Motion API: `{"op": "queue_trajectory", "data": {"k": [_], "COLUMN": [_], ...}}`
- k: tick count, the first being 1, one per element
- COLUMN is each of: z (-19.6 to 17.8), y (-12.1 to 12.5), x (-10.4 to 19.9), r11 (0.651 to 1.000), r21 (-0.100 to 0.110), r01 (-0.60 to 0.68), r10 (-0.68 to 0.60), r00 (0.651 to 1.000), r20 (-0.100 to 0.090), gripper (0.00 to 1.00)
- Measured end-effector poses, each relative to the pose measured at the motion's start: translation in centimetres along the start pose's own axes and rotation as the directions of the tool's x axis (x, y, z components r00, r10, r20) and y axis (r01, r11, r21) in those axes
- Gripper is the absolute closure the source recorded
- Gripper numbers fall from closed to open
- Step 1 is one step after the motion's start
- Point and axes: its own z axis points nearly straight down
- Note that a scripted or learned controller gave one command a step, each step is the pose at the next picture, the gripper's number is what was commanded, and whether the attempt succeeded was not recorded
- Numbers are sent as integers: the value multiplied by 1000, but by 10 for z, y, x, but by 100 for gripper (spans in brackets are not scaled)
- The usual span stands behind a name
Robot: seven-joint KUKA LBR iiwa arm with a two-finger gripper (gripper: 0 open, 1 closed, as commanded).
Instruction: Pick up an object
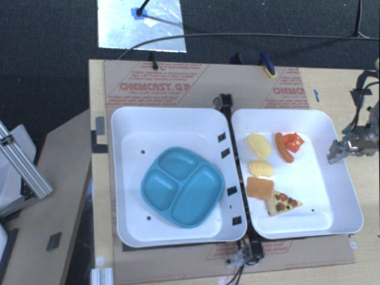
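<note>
Gripper (337,153) hangs over the right bin's (338,218) outer rim, its opening impossible to judge, well apart from the toy food along that bin's left side, pizza slice (283,203) included, so the pick looks unstarted

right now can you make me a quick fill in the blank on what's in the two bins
1. The blue divided plate lies in the ____ bin.
2. The plate has ____ compartments.
3. The pizza slice lies in the ____ bin, next to the orange piece.
4. The pincer is at the right bin's ____ edge.

Missing words: left; three; right; right
</note>
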Motion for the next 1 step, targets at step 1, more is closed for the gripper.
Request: {"op": "queue_trajectory", "data": {"k": [1], "z": [16], "y": [22], "x": [50], "r11": [1000], "r21": [3], "r01": [5], "r10": [-5], "r00": [1000], "r20": [-3], "gripper": [100]}}
